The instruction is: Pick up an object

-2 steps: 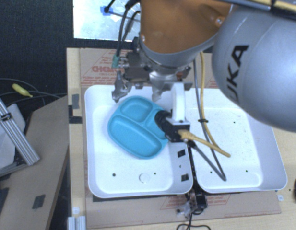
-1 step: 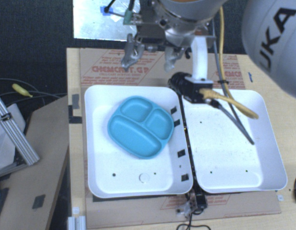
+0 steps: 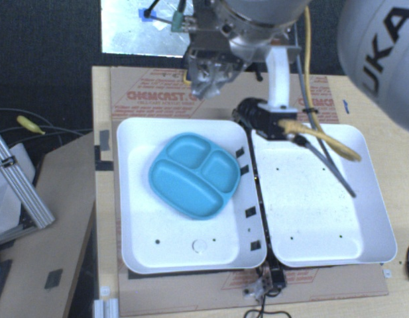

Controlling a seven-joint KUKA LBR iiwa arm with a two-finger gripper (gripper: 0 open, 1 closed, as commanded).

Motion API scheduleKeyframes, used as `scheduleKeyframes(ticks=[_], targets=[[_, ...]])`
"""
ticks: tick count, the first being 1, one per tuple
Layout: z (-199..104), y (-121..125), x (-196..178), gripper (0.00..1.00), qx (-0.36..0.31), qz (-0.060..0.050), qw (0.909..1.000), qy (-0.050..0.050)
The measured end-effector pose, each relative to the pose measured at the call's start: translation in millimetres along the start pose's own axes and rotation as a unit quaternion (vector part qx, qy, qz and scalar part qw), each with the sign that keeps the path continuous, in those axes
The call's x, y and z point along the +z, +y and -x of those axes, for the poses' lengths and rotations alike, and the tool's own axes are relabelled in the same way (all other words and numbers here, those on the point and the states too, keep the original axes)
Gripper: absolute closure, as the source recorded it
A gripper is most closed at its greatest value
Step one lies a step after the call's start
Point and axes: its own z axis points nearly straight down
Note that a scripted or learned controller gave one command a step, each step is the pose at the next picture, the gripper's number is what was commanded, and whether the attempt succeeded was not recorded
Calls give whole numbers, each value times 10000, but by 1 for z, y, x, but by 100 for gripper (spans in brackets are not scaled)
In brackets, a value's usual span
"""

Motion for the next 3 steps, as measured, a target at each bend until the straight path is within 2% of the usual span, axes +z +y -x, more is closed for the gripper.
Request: scheduleKeyframes(ticks=[1,2,3], targets=[[15,-45,-11,100,27,-15,10000,-6],[68,-44,5,100,77,-22,10000,-21],[114,-46,133,100,83,-71,9999,-36]])
